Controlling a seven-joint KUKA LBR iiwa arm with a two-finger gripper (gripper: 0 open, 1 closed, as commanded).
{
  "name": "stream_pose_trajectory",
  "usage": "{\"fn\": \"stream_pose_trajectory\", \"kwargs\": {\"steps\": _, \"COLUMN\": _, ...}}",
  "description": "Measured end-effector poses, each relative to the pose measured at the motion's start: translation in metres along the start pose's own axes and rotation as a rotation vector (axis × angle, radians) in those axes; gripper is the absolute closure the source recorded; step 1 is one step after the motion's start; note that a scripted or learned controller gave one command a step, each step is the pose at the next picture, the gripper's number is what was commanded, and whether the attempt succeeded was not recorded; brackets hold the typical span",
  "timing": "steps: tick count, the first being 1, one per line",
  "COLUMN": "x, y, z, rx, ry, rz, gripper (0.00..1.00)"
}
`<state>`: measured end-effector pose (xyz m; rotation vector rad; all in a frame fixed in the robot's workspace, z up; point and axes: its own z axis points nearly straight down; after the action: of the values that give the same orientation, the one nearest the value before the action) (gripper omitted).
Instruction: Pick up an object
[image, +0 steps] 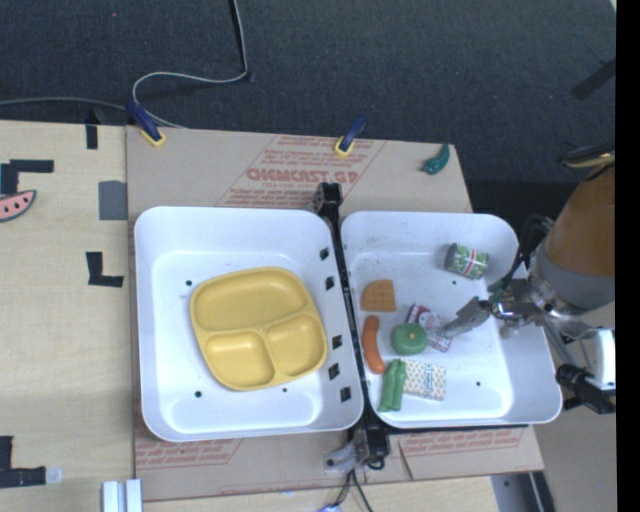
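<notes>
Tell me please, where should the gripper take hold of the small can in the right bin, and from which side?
Grip the small can across its round body, coming from above. It seems to lie on its side near the right bin's far corner, apart from the other items, so fingers should fit on both curved sides. The gripper sits lower, nearer the green round toy.

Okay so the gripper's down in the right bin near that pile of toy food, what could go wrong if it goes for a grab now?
The gripper sits beside a tight cluster: the round green toy, a crinkled red-and-white wrapper and a small printed packet lie close together, so it may catch two things or just shove them apart. The green-and-white can lies on its side near the right white bin's far wall and could roll if bumped.
</notes>
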<state>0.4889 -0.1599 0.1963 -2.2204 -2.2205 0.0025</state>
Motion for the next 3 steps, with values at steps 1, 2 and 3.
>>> {"fn": "stream_pose_trajectory", "kwargs": {"steps": 1, "x": 0.010, "y": 0.023, "z": 0.095, "rx": -0.001, "ry": 0.001, "rz": 0.000, "gripper": 0.00}}
{"fn": "stream_pose_trajectory", "kwargs": {"steps": 2, "x": 0.034, "y": 0.075, "z": 0.110, "rx": -0.006, "ry": 0.000, "rz": -0.002, "gripper": 0.00}}
{"fn": "stream_pose_trajectory", "kwargs": {"steps": 3, "x": 0.033, "y": 0.075, "z": 0.100, "rx": -0.007, "ry": -0.004, "rz": 0.000, "gripper": 1.00}}
